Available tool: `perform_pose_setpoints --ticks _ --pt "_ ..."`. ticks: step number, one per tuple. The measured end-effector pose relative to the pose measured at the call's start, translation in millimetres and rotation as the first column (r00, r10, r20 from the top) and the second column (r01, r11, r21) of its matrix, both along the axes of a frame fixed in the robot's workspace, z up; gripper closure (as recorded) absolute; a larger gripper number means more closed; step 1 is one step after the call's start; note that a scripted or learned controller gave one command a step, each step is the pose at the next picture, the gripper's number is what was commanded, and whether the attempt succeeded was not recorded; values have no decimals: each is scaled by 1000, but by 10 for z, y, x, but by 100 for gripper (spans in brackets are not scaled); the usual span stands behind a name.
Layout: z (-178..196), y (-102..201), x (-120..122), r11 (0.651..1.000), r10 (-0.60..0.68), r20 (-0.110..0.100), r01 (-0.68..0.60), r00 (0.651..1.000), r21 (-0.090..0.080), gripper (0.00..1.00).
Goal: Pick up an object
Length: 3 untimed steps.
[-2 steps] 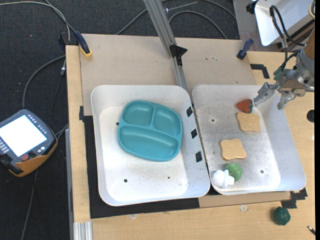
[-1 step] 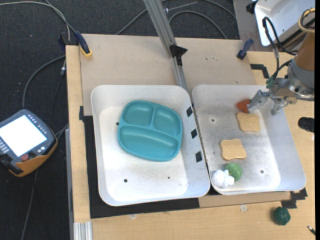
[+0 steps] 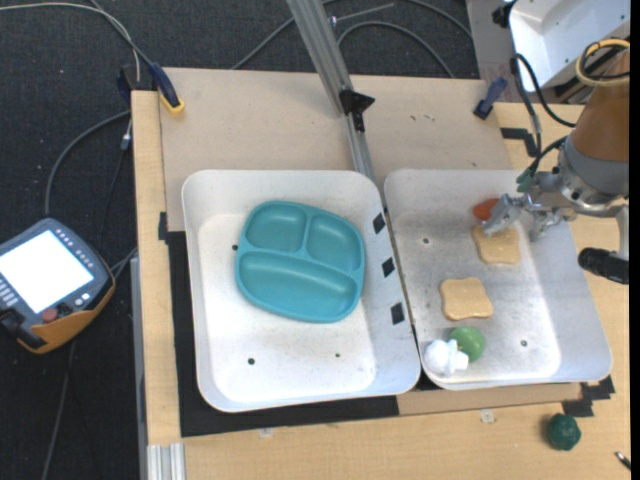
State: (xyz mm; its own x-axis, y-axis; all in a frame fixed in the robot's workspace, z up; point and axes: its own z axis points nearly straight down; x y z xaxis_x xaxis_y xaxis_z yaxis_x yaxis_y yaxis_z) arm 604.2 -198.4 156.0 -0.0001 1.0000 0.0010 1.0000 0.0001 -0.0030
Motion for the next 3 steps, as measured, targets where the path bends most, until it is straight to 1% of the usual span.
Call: perform_pose_setpoints --ticks 1,2,3 --pt "-417 -16 -17 1000 0 0 0 1000 0 0" --pt "-280 -16 -2 1000 0 5 0 1000 -1 100" --pt "192 54 -22 1000 2 9 -2 1000 -2 100"
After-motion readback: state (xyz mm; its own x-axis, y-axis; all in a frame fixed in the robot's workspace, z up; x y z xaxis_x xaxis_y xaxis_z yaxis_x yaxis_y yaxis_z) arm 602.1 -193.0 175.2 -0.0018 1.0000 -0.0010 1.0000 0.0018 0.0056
